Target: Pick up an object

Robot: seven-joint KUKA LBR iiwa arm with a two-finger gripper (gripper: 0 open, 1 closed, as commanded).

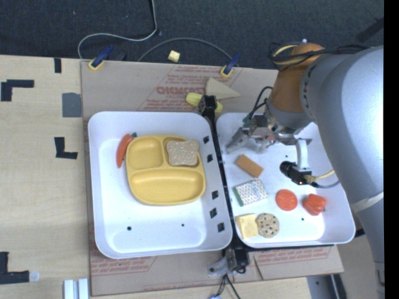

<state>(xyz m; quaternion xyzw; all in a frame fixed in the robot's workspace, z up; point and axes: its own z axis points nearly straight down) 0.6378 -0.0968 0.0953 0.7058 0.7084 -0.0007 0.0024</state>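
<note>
One cookie (267, 224), two red pieces (286, 199).

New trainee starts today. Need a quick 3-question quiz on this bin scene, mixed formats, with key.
1. True or false: the bread slice lies in a compartment of the yellow tray.
2. Which bin holds the cookie? A) left bin B) right bin
3. Fill in: the carrot lies against the tray's ____ side in the camera view.

Key: 1 true; 2 B; 3 left.
</note>
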